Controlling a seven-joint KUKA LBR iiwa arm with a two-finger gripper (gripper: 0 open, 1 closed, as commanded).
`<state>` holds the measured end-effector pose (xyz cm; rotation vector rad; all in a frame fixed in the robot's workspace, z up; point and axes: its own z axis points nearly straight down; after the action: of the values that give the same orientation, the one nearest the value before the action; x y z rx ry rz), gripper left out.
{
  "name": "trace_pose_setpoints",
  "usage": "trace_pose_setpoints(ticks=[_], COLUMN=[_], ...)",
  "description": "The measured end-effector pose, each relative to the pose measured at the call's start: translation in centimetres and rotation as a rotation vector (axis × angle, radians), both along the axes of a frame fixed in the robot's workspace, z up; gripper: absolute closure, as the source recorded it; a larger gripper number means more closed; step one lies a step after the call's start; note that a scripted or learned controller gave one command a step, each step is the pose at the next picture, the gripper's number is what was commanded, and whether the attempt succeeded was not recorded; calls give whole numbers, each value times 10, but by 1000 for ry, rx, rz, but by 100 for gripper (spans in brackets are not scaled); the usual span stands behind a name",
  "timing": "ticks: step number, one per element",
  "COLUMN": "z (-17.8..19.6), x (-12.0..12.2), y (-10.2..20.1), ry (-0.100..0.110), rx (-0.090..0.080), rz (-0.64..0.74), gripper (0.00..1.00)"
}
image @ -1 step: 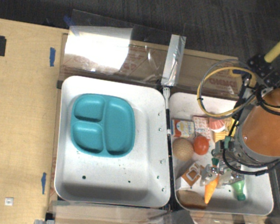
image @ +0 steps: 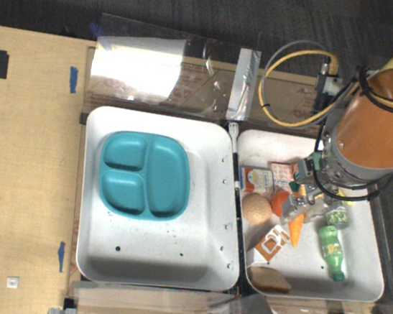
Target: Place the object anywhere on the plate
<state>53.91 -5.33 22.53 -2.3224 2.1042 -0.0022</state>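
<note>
Two shallow white bins are seated side by side on the surface (image: 14, 163). The left bin (image: 153, 255) is occupied by a teal divided plate (image: 145, 174), set toward its upper left, with bare floor left along the near and right edges. The right bin (image: 364, 278) is crowded: a beige egg-like object (image: 256, 209), a carrot (image: 294, 228), a green bottle (image: 332, 250), a brown slice (image: 270, 278) at the near rim and small packets (image: 270, 176) are gathered there. The pincer (image: 304, 195) is lowered among them beside the carrot; whether it is wide or narrow cannot be told.
</note>
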Motion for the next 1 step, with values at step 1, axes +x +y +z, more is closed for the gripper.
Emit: trace_pose_setpoints(ticks=[1], z=[-42], x=[42], y=[79], ry=[5], rx=[3], rz=[19], gripper=[100])
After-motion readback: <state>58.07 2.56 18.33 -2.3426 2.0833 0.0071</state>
